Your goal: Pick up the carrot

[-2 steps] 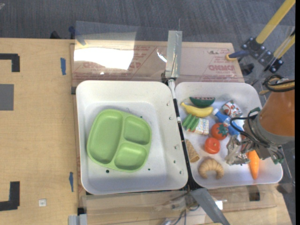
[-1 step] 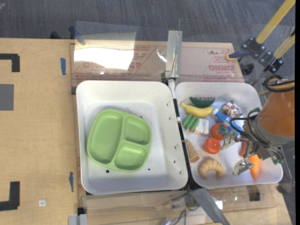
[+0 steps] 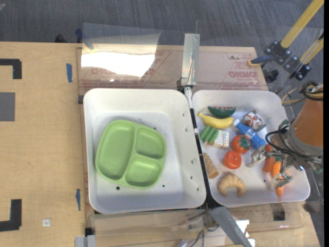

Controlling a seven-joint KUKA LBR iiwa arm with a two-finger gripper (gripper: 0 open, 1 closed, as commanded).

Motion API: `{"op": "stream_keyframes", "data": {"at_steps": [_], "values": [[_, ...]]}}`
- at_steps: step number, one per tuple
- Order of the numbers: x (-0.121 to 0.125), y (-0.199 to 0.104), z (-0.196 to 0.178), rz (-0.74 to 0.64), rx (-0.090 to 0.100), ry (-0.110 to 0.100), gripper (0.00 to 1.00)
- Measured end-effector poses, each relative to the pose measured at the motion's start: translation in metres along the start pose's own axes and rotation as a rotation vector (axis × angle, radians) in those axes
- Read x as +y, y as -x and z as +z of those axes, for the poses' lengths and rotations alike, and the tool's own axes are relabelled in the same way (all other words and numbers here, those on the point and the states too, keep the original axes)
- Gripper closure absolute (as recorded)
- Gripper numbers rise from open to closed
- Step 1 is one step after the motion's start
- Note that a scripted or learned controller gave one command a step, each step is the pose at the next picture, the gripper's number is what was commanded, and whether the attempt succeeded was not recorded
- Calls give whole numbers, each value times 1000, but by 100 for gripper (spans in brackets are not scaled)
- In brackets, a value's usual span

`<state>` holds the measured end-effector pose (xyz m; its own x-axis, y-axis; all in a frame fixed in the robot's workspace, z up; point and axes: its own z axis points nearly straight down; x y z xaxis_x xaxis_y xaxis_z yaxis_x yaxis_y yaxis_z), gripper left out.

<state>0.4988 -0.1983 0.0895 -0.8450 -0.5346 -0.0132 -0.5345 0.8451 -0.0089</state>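
Carrot lay right beneath the tool in the right bin (grip state: cannot tell); lifting apparently remained undone.

The left bin holds a green divided plate lying flat near its middle. The right bin, touching the left bin along their shared edge, holds a watermelon slice and a banana toward the far edge of the bench, two tomatoes near the bin's middle, and a croissant toward the near edge. A blue-and-white can lies just beside the banana, toward the bench's right edge.
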Motion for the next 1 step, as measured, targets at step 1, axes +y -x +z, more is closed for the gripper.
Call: {"op": "stream_keyframes", "data": {"at_steps": [1], "values": [[14, 0, -1, -132, 2, -3, 0]]}}
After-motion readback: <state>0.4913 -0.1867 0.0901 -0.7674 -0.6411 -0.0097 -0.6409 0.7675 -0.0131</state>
